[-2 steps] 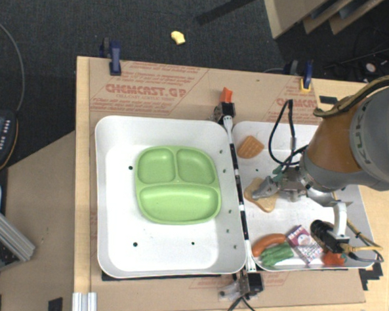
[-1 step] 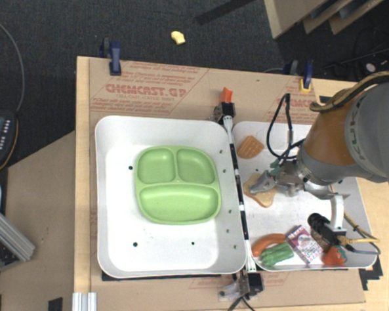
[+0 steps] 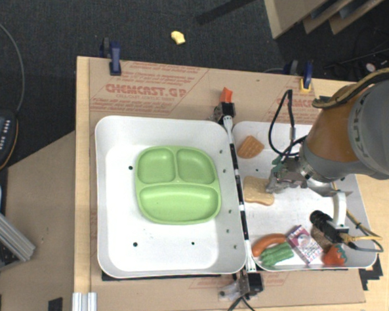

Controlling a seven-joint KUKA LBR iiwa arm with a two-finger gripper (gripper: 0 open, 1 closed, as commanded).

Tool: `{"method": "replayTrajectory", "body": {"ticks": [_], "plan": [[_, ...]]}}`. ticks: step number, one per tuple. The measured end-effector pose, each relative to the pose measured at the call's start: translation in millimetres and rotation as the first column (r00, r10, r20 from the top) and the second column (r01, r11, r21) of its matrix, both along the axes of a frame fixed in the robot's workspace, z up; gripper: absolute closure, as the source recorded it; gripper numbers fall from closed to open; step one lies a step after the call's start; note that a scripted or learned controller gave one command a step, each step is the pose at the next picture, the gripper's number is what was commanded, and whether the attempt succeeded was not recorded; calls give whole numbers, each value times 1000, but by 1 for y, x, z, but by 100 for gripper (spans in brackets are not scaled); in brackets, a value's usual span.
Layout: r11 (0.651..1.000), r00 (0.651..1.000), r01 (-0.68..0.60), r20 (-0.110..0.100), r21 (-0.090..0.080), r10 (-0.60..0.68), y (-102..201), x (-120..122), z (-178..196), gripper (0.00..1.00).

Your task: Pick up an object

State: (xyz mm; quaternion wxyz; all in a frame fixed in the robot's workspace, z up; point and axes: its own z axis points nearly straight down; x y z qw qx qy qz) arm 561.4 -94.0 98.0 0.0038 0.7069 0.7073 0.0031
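- Down in the right bin [image 3: 284, 219], the gripper [image 3: 279, 182] sits low over the white floor, toward the bin's left half; whether it is open or closed cannot be made out from this angle, and nothing can be seen in its grasp.
- Just to its left lies a tan slice [image 3: 256, 193], flat on the floor of the bin beside the dividing wall. Its right end reaches the gripper's tip, though contact cannot be confirmed.
- Behind the gripper, the grey arm [image 3: 373, 129] with its orange band comes in from the right, over the bin's far corner.
- Farther up the same bin, an orange-brown piece [image 3: 251, 147] rests near the top left corner, apart from the slice.
- Along the bin's near edge sits a cluster: an orange carrot-like piece [image 3: 268, 242], a green piece [image 3: 277, 256] just below and touching it, a pink-and-white packet [image 3: 305, 244] to their right, and a red piece [image 3: 333, 256] beyond that.
- The left bin [image 3: 114, 179] holds a green divided plate [image 3: 177, 185], roughly central and flat.
- Both bins rest on a tan board [image 3: 152, 90] printed in red.
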Motion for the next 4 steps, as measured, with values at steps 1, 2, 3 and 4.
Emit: {"method": "replayTrajectory", "body": {"ticks": [1,2,3,4], "plan": [[1000,1000,4,2,-5,-4,-53,5,96,100],[1000,1000,-6,-6,0,6,21,33,87,100],[1000,1000,0,-8,0,0,16,31,87,0],[1000,1000,6,-13,4,-6,-4,-9,-17,0]]}}
